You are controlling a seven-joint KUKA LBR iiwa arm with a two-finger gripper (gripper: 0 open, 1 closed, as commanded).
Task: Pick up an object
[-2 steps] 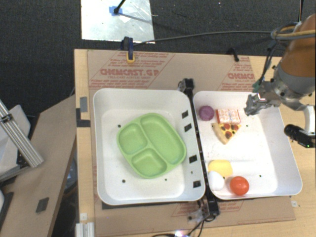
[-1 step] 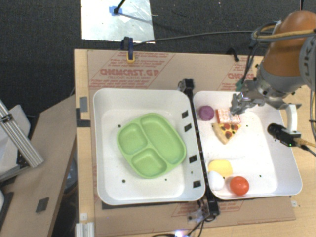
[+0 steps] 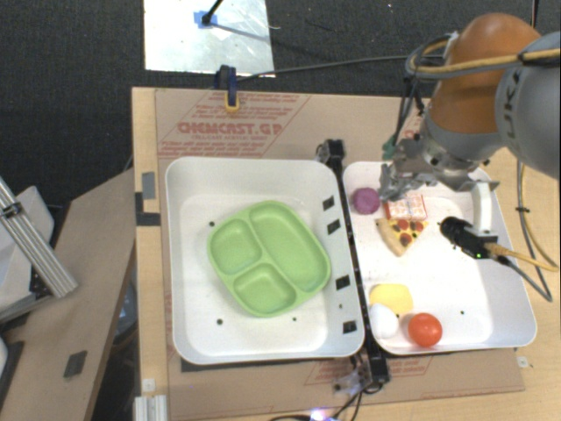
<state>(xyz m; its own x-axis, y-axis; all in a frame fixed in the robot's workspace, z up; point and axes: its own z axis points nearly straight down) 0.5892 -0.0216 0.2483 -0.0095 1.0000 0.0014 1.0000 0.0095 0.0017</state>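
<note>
In the right bin (image 3: pixel 491 314) lie a purple ball (image 3: pixel 365 201), a pizza slice toy (image 3: pixel 399 233), a red-and-white card-like item (image 3: pixel 410 209), a yellow piece (image 3: pixel 392 297), a white egg (image 3: pixel 383 321) and a red tomato (image 3: pixel 425 329). My gripper (image 3: pixel 396 185) hangs low over the far part of this bin, just right of the purple ball and above the red-and-white item. Nothing shows between its fingers.
The left bin (image 3: pixel 193 191) holds a green three-compartment plate (image 3: pixel 266 257). A black divider with clips (image 3: pixel 342 235) runs between the bins. The arm's body (image 3: pixel 478 86) fills the space above the right bin's far corner.
</note>
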